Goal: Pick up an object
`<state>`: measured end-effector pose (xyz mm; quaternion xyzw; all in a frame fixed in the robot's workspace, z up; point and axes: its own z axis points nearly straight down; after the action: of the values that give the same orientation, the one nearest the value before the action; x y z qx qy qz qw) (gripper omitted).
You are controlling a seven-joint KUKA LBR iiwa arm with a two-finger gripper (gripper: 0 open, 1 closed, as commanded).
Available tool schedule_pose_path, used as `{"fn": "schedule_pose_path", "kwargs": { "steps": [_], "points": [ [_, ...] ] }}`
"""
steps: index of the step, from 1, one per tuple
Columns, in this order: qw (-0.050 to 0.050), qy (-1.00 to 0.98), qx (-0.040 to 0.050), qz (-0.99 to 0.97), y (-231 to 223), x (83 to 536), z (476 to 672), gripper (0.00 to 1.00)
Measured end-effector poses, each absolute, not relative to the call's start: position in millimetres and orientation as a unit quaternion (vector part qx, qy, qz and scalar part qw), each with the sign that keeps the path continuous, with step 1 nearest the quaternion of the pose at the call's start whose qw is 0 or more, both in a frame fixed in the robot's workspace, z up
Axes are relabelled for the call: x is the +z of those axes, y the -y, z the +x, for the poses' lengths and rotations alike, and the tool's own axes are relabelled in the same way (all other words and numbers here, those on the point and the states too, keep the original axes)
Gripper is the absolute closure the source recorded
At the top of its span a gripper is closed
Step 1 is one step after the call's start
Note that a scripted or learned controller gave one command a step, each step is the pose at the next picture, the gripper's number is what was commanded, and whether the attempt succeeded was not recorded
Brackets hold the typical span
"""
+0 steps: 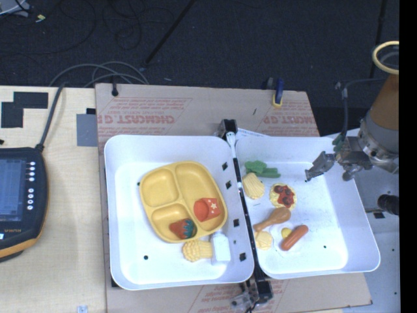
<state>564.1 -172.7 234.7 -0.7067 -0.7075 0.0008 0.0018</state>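
Two white bins (124,240). A yellow tray (163,191) holds a red cap (207,208). Yellow corn (197,250) lies nearby. The green toy (262,169), the orange-red sausage (294,237) and the brown drumstick (273,219) share the other bin.

In the right bin lie a green leafy toy (262,169) near the divider, a pale yellow piece (253,186) just below it, a small pizza slice (283,195), a tan drumstick (273,219), a round yellow piece (264,240) and an orange-red sausage (294,237). In the left bin a yellow divided tray (159,191) holds a red piece (207,208) and a strawberry (184,227) in separate compartments. A corn cob (197,250) and a white block (220,247) lie just below the tray.
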Motion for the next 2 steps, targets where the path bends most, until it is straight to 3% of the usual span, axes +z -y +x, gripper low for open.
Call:
{"fn": "schedule_pose_path", "kwargs": {
  "steps": [1, 2],
  "points": [
    [0.003, 0.708, 0.0021, -0.706, 89.3, 83.1, 554.0, 0.00],
    [0.003, 0.707, 0.0017, -0.707, 84.5, 86.9, 517.7, 0.00]
  ]
}}
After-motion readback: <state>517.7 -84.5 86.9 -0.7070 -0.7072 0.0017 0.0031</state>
